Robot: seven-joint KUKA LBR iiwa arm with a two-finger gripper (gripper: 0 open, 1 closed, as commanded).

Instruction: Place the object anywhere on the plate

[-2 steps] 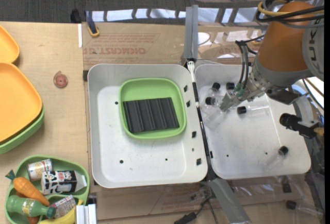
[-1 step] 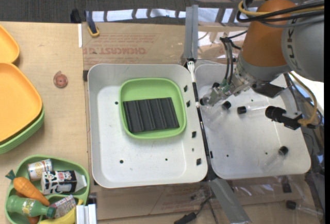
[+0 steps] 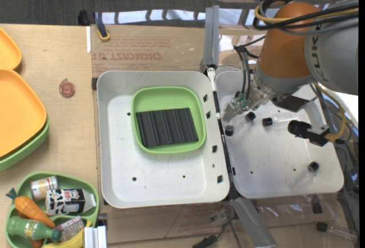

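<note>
Hanging over the upper left corner of the right bin [image 3: 319,181], the gripper [image 3: 235,105] sits under the orange wrist; whether it is open or holding anything I cannot tell. A dark ribbed rectangular object [image 3: 167,127] lies flat on the green plate [image 3: 197,98], centre frame, in the left bin [image 3: 114,184], seemingly already placed.

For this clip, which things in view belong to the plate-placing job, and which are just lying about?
Job:
square green plate in the left white bin
dark ribbed rectangular block lying on it
two-finger gripper

Lying about:
stacked orange trays
round green bowl of toy food
small pink disc
</note>
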